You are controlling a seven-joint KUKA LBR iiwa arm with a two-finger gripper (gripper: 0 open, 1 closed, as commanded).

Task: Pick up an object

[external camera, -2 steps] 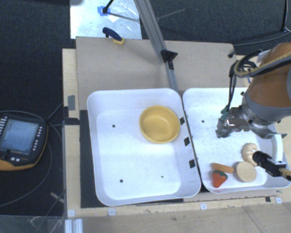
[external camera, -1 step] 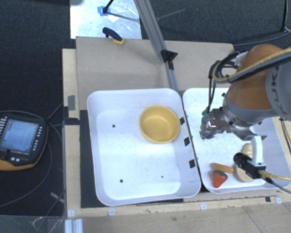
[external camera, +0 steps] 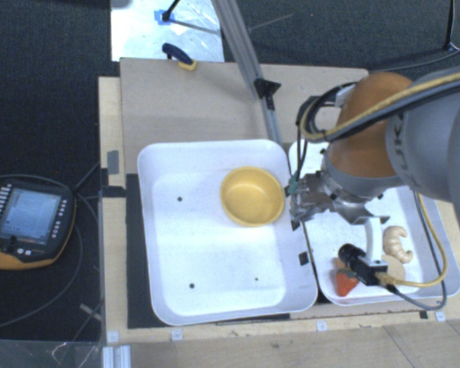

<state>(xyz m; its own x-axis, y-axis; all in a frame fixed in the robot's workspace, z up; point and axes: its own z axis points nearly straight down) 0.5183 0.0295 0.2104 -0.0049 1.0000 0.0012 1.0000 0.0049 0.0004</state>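
A yellow bowl [external camera: 251, 196] sits upright in the left white bin [external camera: 184, 282], close to its right wall. In the right bin [external camera: 445, 282] lie a pale croissant-shaped piece [external camera: 398, 242] and a small red-orange object [external camera: 345, 283] near the front. My gripper [external camera: 297, 204] hangs under the orange-banded wrist, over the ridge between the two bins, just right of the bowl's rim. The wrist hides most of the right bin.
A metal pole [external camera: 245, 48] slants across the back of the bench, ending at a black clamp. A blue and yellow clamp [external camera: 179, 55] lies at the rear edge. A teach pendant [external camera: 23, 225] rests on the floor to the left.
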